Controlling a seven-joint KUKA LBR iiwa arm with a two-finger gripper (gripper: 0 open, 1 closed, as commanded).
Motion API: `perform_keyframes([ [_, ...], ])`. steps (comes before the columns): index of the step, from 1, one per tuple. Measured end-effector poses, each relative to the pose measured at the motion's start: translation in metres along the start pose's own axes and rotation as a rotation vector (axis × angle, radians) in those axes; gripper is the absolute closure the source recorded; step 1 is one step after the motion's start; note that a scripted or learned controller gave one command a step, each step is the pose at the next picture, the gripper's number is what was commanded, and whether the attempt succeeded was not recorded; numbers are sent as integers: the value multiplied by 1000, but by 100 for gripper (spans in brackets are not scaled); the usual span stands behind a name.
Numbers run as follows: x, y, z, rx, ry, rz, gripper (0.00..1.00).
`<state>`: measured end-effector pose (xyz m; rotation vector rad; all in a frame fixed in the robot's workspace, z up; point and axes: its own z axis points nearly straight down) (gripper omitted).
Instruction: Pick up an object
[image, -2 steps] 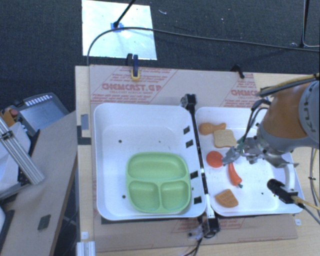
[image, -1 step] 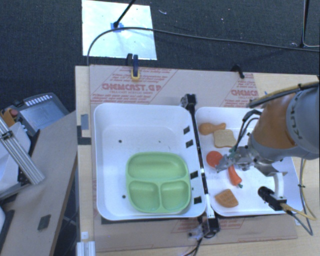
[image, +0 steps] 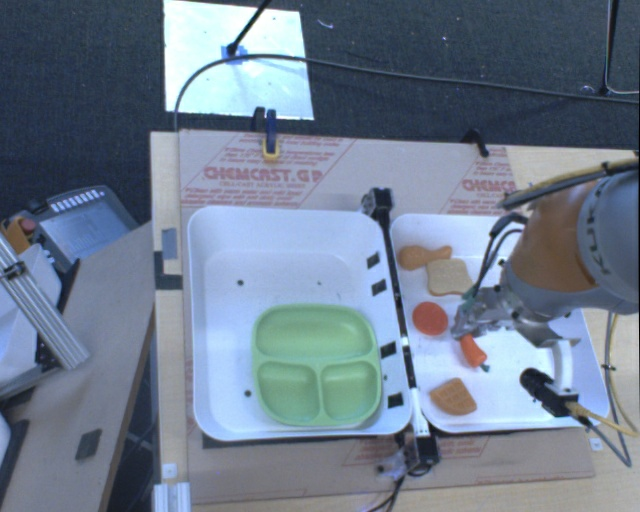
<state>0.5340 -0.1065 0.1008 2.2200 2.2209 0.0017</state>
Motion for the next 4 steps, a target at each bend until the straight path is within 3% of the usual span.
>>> perform_keyframes([
  [3,-20,2,-155,-6,-2,-3,100],
  [4,33,-1,-140,0,2,-8,100],
])
